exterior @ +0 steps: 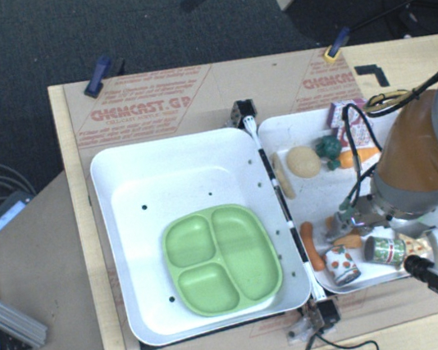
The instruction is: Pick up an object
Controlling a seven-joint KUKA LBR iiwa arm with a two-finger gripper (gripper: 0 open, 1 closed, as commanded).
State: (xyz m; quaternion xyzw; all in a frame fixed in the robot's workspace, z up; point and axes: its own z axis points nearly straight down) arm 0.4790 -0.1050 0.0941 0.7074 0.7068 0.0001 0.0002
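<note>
Desk [188,92]: pale wood with a printed brown sheet, dark carpet beyond. Tool [351,218]: low in the right bin [302,127], under the grey and orange arm [423,152]; its state cannot be told. Just beside it: small tin can [385,250] on its side, red patterned cup [342,264], orange sausage-shaped piece [311,246] along the bin's left wall. Farther back: beige round object [303,161], dark green toy [331,147], pink packet [346,114]. Left bin [120,178]: green divided plate [221,259], lying flat.
</note>
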